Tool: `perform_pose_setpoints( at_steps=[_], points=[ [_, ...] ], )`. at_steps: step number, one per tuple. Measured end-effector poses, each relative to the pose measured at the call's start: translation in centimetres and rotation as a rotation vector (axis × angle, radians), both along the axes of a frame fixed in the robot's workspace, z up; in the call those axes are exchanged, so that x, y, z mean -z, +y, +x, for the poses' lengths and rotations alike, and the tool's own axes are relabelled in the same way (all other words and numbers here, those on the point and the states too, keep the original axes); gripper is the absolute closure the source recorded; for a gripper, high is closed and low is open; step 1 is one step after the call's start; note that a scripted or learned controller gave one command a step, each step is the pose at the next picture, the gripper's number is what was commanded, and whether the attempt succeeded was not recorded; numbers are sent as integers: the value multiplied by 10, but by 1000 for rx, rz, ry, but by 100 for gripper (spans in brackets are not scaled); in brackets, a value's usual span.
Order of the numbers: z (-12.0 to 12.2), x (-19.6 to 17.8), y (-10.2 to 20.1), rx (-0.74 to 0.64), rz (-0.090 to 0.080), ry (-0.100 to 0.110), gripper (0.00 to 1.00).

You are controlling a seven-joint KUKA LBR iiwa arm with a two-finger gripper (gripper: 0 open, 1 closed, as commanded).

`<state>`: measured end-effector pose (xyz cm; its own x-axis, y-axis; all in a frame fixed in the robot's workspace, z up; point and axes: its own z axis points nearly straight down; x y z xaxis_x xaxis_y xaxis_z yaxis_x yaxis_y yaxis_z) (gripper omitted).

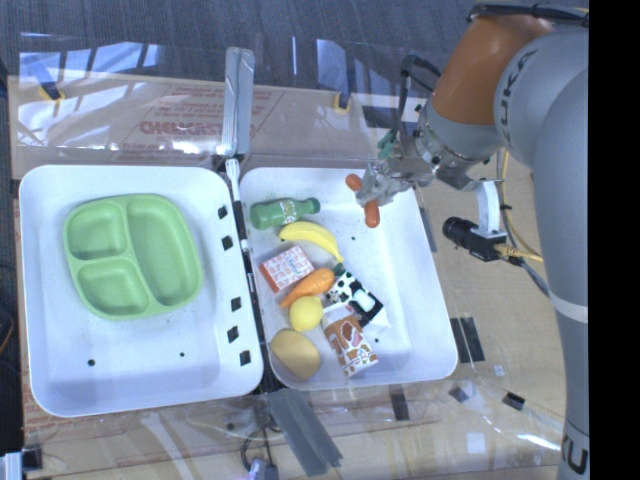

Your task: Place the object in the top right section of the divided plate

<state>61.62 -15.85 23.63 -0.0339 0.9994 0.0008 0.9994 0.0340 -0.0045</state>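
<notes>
One small orange-red sausage-like piece (368,200) is seen at the pincer (378,190), over the right bin (425,268); whether it is gripped cannot be told. It is judged light, smooth and slippery, best taken across its middle for the divided plate (130,255).

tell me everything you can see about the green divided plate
The green divided plate is a pale green, rounded-rectangle dish that looks like matte plastic. Raised ridges split it into three sections: one long one on the side nearer the other bin, two smaller ones on the far side. It lies flat and right side up on the floor of the left white bin, toward that bin's upper left, with nothing in any section. Only the bin touches it.
</notes>
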Motion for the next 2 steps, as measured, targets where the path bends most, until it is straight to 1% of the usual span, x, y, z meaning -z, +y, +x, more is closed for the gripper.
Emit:
perform_pose_setpoints(
  at_steps=[1, 2],
  points=[
    [-123, 46, 77, -115, 1, 1, 100],
    [-58, 45, 150, -348, 0, -4, 100]
  ],
)
